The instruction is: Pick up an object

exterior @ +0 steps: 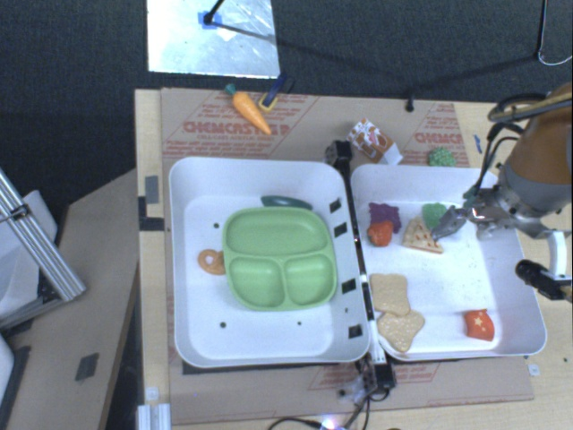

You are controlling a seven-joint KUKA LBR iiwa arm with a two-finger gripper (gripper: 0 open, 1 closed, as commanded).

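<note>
My gripper [450, 223] hangs low over the upper part of the right bin [510, 285], reaching in from the right. Its tip sits at the right edge of a tan wedge like a pizza slice [419, 236], just below a small green piece [433, 212]. To the left of these lie a purple piece [385, 214] and a red piece [380, 234]. Two tan toast slices [394, 307] rest at the bin's lower left. A red-orange piece [479, 324] lies at its lower right.
The left bin [192, 240] holds a green divided plate [277, 258], an orange ring [211, 262] and a dark green piece [286, 202] behind the plate. Behind the bins lie a carrot [251, 112], a small patterned box [370, 140] and a green floret [440, 158].
</note>
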